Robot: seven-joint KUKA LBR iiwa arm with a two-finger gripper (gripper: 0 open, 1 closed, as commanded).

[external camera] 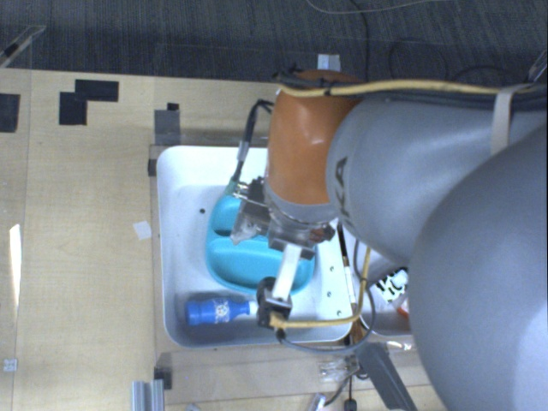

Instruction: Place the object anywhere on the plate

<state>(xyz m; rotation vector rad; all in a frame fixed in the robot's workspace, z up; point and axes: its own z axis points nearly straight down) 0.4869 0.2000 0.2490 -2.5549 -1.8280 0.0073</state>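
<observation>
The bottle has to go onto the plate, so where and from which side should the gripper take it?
Grip the blue bottle across its round body, coming from above. It lies on its side on the bin floor beside the blue plate, cap toward the gripper, so probably only its long sides offer opposing faces.

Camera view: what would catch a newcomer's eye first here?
The grey arm with its orange band dominates, reaching from the right over the left white bin. Beneath its wrist lies a light blue plate, and a blue bottle lies on its side along the bin's near edge.
</observation>
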